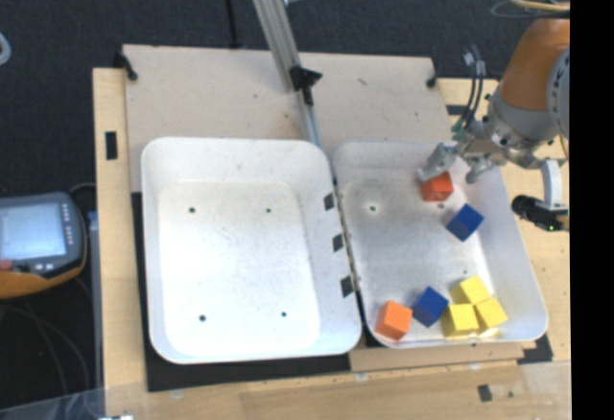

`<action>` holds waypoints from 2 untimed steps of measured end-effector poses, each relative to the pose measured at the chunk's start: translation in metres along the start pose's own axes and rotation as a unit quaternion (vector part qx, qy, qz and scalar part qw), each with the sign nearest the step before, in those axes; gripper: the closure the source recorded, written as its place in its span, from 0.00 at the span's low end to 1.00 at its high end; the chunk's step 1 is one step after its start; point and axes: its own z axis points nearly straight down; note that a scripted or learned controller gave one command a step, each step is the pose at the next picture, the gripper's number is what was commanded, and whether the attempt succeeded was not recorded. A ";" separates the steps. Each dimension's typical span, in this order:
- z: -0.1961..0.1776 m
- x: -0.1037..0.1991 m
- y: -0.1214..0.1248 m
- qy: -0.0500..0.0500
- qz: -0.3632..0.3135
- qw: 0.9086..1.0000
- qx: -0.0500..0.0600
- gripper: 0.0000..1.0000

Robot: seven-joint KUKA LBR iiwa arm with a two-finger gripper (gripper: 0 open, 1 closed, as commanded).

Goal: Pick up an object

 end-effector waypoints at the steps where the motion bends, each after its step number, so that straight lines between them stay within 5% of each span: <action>1: 0.037 0.021 0.011 -0.003 0.001 1.000 -0.010 0.00; 2: 0.043 0.015 0.020 -0.004 0.001 1.000 -0.011 0.00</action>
